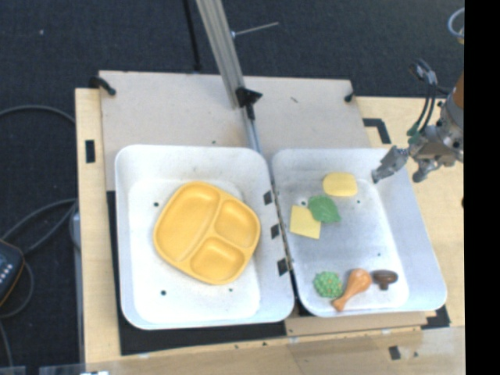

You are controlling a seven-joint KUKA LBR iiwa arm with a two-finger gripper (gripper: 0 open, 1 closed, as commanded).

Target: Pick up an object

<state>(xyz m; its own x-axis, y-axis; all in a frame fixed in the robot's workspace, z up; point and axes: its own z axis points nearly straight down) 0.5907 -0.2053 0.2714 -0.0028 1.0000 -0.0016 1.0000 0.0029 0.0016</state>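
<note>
The claw [404, 166] hangs spread wide and holding nothing over the right bin's [410, 233] far edge, poised, I'd say, to drop on whatever sits closest. Two white bins down there: the left bin [137, 233], far from the claw, carries one yellow divided plate [206, 231]. Close beside the claw lies one yellow lump [340, 183], then two green pieces [323, 208], one cheese slice [305, 223], one drumstick [351, 287], one mushroom [384, 278].

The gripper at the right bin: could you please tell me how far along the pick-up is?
Nothing looks picked yet. The gripper hangs open over the right bin's upper right rim with nothing between its fingers. The yellow lump, yellow square, two green pieces, drumstick and brown mushroom all lie in the bin. Descending, closing and lifting remain.
</note>
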